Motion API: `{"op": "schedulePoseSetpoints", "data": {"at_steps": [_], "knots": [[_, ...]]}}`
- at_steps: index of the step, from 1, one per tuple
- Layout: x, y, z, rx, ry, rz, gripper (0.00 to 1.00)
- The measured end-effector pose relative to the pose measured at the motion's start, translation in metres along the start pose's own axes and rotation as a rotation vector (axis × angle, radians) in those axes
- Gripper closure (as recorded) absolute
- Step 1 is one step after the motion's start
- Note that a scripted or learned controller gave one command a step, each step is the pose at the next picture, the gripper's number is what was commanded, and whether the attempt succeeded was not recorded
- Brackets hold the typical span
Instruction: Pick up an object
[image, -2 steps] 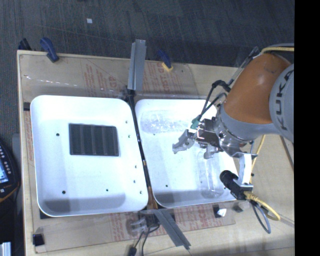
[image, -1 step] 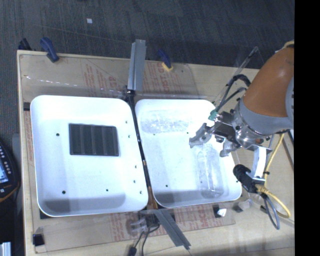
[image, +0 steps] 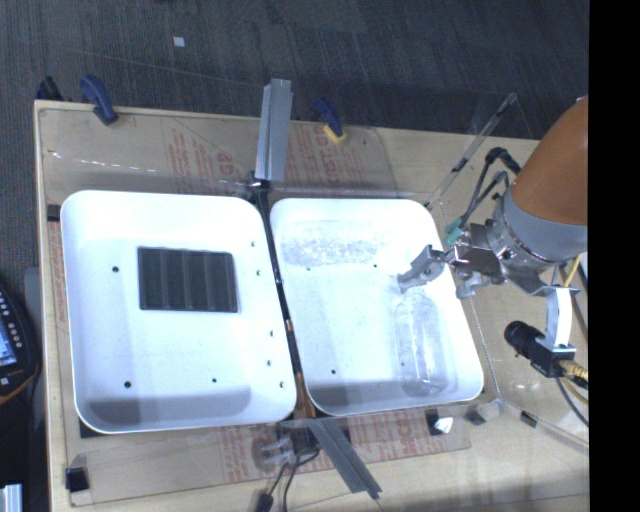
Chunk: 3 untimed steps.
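Note:
A clear plastic bottle (image: 420, 342) lies lengthwise along the right side of the right bin (image: 345, 395). A patch of clear crinkled plastic (image: 327, 250) lies near that bin's far wall. A dark grey ribbed rectangular block (image: 188, 279) lies flat in the left bin (image: 100, 400). My gripper (image: 428, 268) reaches in from the right over the right bin's right rim, just above the far end of the bottle. I see nothing held in it.
A grey metal bar (image: 272, 130) stands at the far seam between the bins, and another (image: 340, 462) lies at the near seam. Blue clamps (image: 100, 100) sit on the bench's far edge. Cables and a black fitting (image: 530, 345) hang beside the wrist.

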<state>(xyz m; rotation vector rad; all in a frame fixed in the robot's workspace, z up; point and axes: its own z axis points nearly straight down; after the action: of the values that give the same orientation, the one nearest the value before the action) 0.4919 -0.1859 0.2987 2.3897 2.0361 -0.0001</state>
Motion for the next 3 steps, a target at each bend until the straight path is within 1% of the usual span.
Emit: {"op": "schedulePoseSetpoints", "data": {"at_steps": [1, 2, 3], "knots": [[-0.006, 0.003, -0.025, 0.002, 0.001, -0.039, 0.0], [-0.006, 0.003, -0.025, 0.002, 0.001, -0.039, 0.0], [-0.02, -0.007, -0.025, 0.005, 0.001, 0.092, 0.0]]}}
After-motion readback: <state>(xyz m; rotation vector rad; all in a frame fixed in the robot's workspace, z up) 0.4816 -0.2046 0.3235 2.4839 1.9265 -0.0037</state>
